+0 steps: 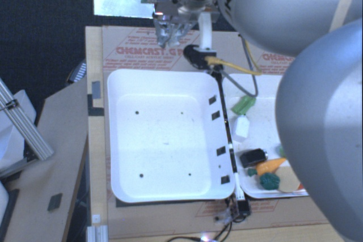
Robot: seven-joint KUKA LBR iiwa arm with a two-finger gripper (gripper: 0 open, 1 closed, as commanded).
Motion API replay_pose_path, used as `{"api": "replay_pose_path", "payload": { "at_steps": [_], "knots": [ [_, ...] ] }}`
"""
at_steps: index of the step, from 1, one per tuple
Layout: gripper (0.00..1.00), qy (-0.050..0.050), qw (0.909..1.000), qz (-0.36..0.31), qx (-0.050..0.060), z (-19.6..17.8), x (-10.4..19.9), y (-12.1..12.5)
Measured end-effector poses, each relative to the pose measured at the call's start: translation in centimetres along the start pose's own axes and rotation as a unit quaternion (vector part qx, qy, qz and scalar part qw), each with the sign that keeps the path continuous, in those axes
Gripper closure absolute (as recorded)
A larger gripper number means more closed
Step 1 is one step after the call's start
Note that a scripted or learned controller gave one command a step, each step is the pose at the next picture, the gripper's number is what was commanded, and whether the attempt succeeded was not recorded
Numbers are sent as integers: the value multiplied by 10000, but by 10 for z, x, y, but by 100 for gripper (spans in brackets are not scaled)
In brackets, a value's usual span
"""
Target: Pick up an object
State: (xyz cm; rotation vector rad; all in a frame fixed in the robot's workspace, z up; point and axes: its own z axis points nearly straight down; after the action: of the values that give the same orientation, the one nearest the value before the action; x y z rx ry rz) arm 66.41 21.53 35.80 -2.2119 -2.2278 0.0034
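Note:
My gripper (170, 37) hangs high over the back rim of the left bin (113, 122), above the cardboard sheet behind it, and I see no object in it. Several small objects lie in the right bin (258, 116). They are a green block (244, 105), a white piece (242, 127), a black item (253, 156), an orange carrot-like piece (271, 165) and a teal lump (269, 181). The arm's big grey body hides much of the right bin.
A yellow cable (235, 68) loops from the wrist down over the divider between the bins. Black clips (221, 150) sit along that divider. A metal rail (25, 127) lies off the bench at the left.

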Motion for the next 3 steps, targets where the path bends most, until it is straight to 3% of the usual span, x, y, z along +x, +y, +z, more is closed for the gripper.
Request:
{"api": "replay_pose_path", "payload": {
  "at_steps": [1, 2, 3],
  "knots": [
    [100, 23, 10000, 3, -83, -118, 12, 4],
    [100, 13, 10000, 0, -59, -181, 20, 4],
    [100, 10, 10000, -3, -18, -178, 20, -50]
  ]
}}
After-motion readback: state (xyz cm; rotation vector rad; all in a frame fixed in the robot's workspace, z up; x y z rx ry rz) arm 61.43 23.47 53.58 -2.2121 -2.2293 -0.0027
